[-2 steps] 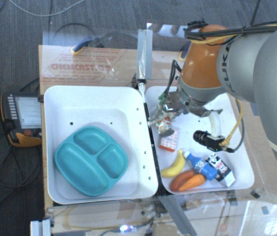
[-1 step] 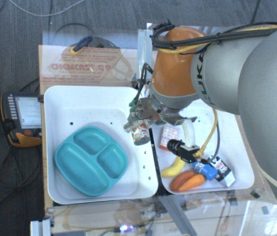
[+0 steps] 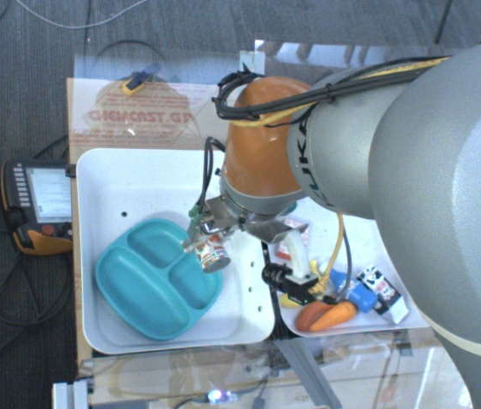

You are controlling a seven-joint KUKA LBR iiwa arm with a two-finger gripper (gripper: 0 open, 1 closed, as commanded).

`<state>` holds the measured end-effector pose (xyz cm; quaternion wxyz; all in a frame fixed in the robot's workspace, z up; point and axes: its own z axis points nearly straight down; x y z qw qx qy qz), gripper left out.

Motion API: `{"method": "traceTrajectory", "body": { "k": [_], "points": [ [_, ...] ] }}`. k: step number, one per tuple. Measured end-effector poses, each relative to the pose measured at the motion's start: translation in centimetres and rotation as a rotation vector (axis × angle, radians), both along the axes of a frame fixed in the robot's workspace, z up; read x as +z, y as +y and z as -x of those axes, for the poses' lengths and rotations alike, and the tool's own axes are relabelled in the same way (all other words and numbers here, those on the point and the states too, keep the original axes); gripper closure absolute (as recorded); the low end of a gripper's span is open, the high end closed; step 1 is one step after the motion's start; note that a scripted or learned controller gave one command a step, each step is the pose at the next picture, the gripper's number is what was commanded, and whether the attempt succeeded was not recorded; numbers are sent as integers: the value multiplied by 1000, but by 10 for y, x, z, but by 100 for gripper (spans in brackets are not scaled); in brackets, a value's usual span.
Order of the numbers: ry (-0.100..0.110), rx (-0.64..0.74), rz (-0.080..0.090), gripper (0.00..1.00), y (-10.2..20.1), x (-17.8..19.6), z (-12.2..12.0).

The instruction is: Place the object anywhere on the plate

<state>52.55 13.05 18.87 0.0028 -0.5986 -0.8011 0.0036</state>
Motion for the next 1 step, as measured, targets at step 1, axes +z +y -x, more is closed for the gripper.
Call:
{"method": "traceTrajectory", "body": {
  "k": [1],
  "points": [
    [-1, -1, 0, 0, 0, 0, 0]
  ]
}}
